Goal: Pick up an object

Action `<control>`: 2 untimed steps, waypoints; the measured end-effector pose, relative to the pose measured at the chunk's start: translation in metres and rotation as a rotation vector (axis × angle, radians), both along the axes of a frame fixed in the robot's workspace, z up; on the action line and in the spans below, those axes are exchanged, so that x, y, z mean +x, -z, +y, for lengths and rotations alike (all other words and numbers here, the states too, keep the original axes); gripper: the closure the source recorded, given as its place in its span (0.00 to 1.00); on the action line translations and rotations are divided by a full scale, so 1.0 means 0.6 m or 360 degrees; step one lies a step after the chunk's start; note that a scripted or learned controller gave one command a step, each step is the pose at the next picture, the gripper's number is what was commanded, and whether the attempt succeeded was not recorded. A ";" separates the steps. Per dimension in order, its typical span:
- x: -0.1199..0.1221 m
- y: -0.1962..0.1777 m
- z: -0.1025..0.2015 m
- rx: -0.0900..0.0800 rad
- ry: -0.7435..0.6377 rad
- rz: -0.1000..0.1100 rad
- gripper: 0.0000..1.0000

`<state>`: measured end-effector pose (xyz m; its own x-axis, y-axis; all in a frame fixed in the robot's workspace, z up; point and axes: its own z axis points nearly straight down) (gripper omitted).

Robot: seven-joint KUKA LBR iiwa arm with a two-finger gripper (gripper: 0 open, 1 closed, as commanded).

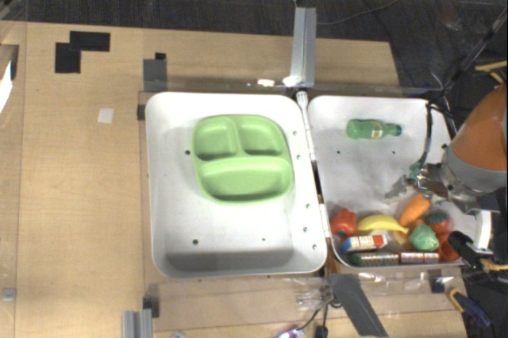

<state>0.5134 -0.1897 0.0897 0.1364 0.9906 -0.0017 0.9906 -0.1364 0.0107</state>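
My left white bin [163, 193] holds a light green tray [240, 156]. The right bin [349, 178] holds a green bottle [373, 129], a yellow banana [382, 224] and an orange carrot [414, 210].

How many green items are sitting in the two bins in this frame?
3. A green divided tray lies in the left bin; a green bottle lies near the right bin's far edge; a small green item sits in the pile at its near edge. Others may be hidden there.

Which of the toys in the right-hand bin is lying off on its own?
The green bottle, lying on its side near the bin's far wall. The other toys are heaped together along the near edge.
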 end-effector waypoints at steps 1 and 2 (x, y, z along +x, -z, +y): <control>0.005 -0.019 0.004 0.0004 -0.0006 -0.0009 1.00; 0.032 -0.171 0.072 0.0005 0.0088 0.0009 1.00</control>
